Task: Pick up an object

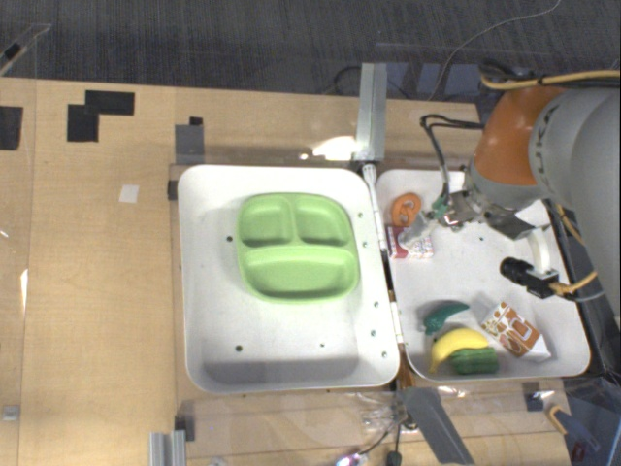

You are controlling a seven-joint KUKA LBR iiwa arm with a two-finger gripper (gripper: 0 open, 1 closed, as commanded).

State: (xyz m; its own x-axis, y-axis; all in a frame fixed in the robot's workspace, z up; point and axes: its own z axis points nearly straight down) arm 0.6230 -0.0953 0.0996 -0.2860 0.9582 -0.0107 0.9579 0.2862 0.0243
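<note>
Now the grey arm (572,144) reaches in from the right, its orange band high, bent down over the far part of the right bin (582,357). Its end effector (439,212) hangs low just beside an orange round object (406,206) and a small white-and-red packet (412,247); how far it is open I cannot tell. Any print is too small to read. A green divided plate (296,246) sits in the left bin (209,357).

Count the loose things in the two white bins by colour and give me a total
Green: 3, the divided plate, a dark green piece and a green piece
Yellow: 1, the banana-like toy
Orange: 1, the round item
Printed packets: 2, one by the divider, one near the right wall
Total: 7
</note>
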